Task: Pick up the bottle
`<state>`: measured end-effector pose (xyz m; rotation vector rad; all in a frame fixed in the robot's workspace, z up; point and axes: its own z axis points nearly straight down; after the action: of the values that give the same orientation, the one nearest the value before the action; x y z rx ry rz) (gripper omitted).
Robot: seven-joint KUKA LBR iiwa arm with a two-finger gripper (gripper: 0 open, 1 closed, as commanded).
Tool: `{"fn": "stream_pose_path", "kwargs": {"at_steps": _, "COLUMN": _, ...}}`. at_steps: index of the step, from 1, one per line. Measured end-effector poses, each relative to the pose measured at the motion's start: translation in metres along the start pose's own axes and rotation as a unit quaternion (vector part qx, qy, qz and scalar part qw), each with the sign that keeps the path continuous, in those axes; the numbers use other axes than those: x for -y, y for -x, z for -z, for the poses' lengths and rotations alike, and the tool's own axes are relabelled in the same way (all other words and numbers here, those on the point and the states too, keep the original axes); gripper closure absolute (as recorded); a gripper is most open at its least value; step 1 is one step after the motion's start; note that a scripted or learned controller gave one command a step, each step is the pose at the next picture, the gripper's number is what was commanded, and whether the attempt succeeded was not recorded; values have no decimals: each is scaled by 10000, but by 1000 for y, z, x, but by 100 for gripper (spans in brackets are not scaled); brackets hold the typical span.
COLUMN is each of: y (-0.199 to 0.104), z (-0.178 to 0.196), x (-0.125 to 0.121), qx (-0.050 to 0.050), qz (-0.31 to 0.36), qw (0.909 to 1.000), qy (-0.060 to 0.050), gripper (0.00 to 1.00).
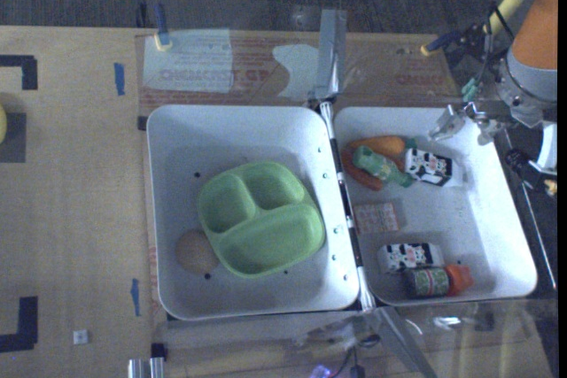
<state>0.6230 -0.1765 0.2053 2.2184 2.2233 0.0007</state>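
- While the bottle (436,281) lay on its side in the right bin (483,217), it rested near that bin's front edge, its orange cap pointing right and its red-and-green label facing up.
- Just behind it, almost touching, lay a small cow-print carton (408,256).
- Farther back on the bin floor sat a flat pinkish card (376,216).
- Toward the rear of that bin, a green toy (381,165) lay across an orange-red piece (376,148), with a second cow-print carton (429,166) just to their right.
- Above the bin's back right corner hung the gripper (464,125), well apart from the bottle; its two metal fingers stood spread, with nothing between them.
- Behind it rose the arm (534,57), its orange band showing at the right side.
- On the other side of the divider, the left bin (177,146) held a green divided plate (260,217), and a brownish round object (196,252) touched the plate's front left edge.
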Motion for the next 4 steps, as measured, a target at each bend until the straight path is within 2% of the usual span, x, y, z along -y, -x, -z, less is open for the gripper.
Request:
{"fn": "stream_pose_path", "kwargs": {"at_steps": 1, "y": -11, "z": -120, "x": 48, "qx": -3, "qz": -1617, "qw": 9868, "qy": 6, "gripper": 0}}
{"fn": "stream_pose_path", "kwargs": {"at_steps": 2, "y": 27, "z": -39, "x": 0, "qx": 4, "qz": -1766, "qw": 9843, "qy": 5, "gripper": 0}}
{"fn": "stream_pose_path", "kwargs": {"at_steps": 3, "y": 28, "z": -93, "x": 15, "qx": -29, "qz": -1895, "qw": 9818, "qy": 122, "gripper": 0}}
{"fn": "stream_pose_path", "kwargs": {"at_steps": 4, "y": 38, "z": -27, "x": 51, "qx": 3, "qz": -1772, "qw": 9842, "qy": 5, "gripper": 0}}
